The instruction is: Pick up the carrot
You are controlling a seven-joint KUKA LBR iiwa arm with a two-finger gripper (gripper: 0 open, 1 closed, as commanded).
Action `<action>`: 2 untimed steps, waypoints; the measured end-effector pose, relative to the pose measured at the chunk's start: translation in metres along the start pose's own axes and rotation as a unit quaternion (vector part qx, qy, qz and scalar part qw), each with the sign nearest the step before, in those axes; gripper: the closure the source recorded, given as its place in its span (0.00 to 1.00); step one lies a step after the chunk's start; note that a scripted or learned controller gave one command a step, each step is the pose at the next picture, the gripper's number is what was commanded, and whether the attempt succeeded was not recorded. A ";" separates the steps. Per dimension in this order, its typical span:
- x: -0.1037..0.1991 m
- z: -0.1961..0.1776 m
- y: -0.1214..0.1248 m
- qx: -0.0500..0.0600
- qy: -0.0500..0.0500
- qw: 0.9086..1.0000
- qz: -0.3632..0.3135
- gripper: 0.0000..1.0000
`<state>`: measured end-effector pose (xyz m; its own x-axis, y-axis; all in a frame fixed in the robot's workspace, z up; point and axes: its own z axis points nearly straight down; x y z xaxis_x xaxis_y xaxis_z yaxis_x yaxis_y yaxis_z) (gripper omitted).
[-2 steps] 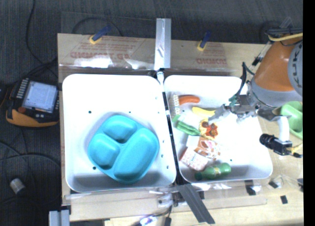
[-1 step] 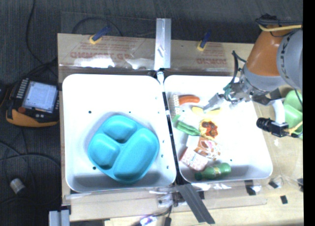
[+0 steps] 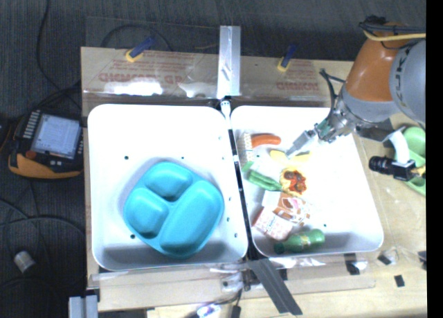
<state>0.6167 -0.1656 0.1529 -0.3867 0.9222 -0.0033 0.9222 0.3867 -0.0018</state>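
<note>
Across the tabletop's right bin (image 3: 367, 230), your carrot (image 3: 265, 139) lies near the far left corner while the hand (image 3: 299, 145), its grip impossible to judge, hovers just beside it, so approach leftward next.

Two white bins sit side by side: the left bin (image 3: 104, 171) carries one blue divided tray (image 3: 174, 207), and the right bin (image 3: 353, 206) carries one carrot (image 3: 264, 140), a few green vegetables and some small packets too jumbled to count.
</note>
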 end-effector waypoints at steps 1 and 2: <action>-0.001 0.001 0.008 0.000 0.000 0.997 -0.072 0.00; 0.007 -0.007 0.010 0.000 0.000 0.995 -0.098 0.00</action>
<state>0.6234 -0.1557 0.1601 -0.5585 0.8295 -0.0034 0.8295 0.5585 -0.0019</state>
